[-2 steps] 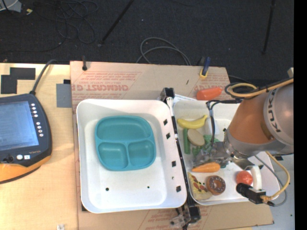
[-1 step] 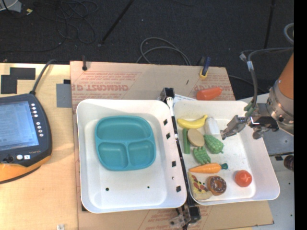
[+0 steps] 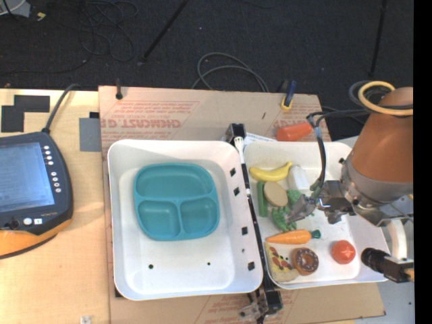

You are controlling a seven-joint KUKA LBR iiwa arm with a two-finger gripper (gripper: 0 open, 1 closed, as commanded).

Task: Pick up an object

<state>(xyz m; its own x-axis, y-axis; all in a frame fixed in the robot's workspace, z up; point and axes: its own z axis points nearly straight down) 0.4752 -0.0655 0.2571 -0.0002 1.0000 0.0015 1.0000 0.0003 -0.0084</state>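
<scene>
- Nearest us, the arm (image 3: 385, 154) reaches over the right bin (image 3: 324, 277).
- We cannot tell how the gripper (image 3: 302, 210) is set.
- It hangs over green food (image 3: 282, 216), above the carrot (image 3: 290, 237).

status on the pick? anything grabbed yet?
Done: the arm has reached into the right bin, and the pincer is low among the toy food, by the green vegetable. In hand: nothing visibly held; the banana, carrot, donut and tomato all lie on the bin floor. Left: the grasp and the lift. The teal tray sits in the left bin.
</scene>
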